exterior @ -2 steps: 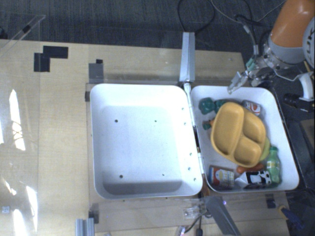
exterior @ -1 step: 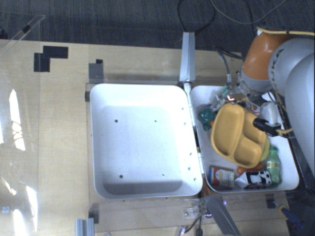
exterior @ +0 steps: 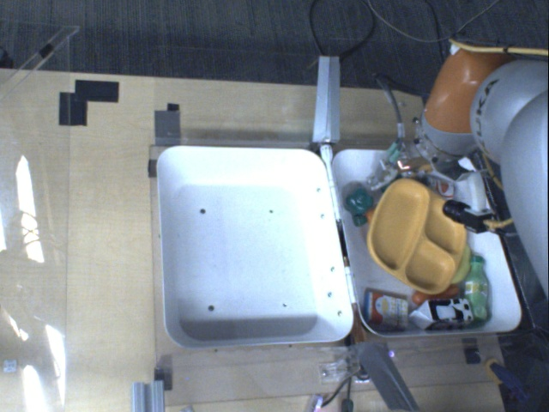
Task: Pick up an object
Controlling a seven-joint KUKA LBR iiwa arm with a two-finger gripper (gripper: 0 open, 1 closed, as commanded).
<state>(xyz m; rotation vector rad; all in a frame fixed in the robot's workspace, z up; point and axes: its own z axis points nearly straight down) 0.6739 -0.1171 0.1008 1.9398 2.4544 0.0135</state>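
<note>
My gripper [exterior: 393,170] hangs low over the far end of the right bin [exterior: 343,256], below the grey arm with its orange band [exterior: 455,93]. Just in front of it lies a large mustard-yellow two-lobed dish [exterior: 418,234], tilted across the middle of the bin. A small teal object [exterior: 358,202] sits to the left of the dish, near the bin's left wall. The gripper's tip is partly hidden among small items at the bin's back edge, and nothing is visibly held.
At the near end of the right bin lie a printed can [exterior: 386,308], a black-and-white carton [exterior: 450,313], a green bottle [exterior: 476,287] and a small orange piece [exterior: 419,297]. The left bin [exterior: 171,230] sits beyond a metal divider [exterior: 327,101].
</note>
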